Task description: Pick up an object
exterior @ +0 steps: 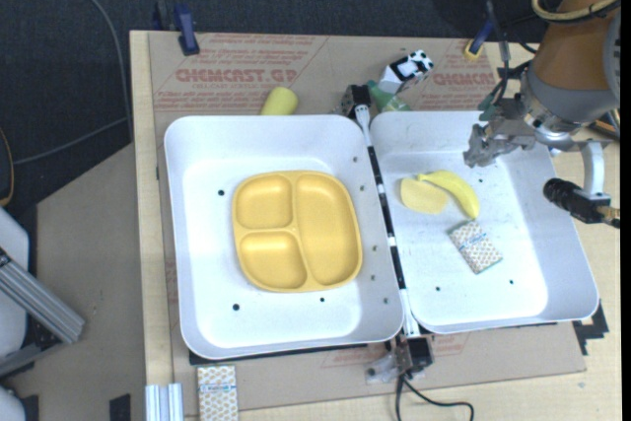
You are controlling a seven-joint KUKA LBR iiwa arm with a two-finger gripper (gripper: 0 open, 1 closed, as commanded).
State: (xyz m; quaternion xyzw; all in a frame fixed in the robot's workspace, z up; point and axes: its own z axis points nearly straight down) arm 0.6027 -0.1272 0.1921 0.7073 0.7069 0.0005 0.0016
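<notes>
While the board (246,74) reads "CHEMCAST GP", the jaws (483,151) hang above the banana (452,188), spread unclear.

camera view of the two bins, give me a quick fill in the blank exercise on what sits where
1. The yellow divided plate lies in the ____ bin.
2. The plate has ____ compartments.
3. In the right bin, the banana lies beside a small patterned ____.
4. The gripper hangs over the ____ bin, near its far edge.

Missing words: left; three; packet; right
</notes>
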